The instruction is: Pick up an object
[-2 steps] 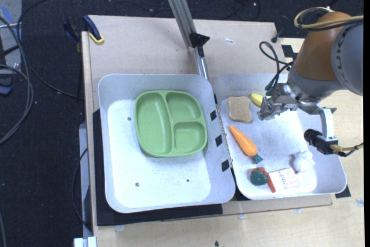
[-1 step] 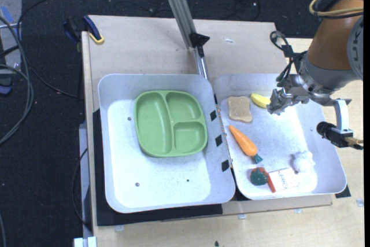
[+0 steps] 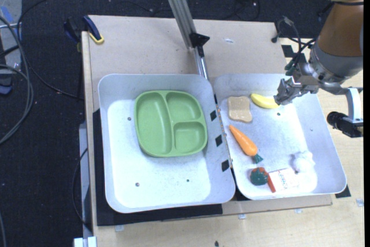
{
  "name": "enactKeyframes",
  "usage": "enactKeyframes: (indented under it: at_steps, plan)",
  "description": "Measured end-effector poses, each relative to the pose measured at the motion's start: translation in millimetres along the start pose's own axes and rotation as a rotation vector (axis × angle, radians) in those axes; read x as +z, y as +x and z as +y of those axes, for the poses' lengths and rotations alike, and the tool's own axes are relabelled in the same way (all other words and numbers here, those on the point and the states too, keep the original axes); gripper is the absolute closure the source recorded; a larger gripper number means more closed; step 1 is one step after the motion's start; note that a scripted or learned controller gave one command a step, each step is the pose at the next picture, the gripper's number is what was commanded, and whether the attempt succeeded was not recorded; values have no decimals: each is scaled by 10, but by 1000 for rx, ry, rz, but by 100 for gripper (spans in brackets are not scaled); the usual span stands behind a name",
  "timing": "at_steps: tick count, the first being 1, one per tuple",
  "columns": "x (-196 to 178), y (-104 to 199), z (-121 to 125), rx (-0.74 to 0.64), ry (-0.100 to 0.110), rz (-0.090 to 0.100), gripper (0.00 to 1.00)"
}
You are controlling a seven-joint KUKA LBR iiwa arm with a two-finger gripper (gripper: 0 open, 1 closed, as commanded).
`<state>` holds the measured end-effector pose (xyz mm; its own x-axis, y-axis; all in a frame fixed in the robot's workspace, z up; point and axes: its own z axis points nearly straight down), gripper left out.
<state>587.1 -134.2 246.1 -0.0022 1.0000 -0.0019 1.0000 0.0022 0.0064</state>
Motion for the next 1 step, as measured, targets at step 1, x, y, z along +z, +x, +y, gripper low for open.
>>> enactKeyframes:
  at_steps: [1]
  plan:
    - [-72,504,142,-5,3,3,100]
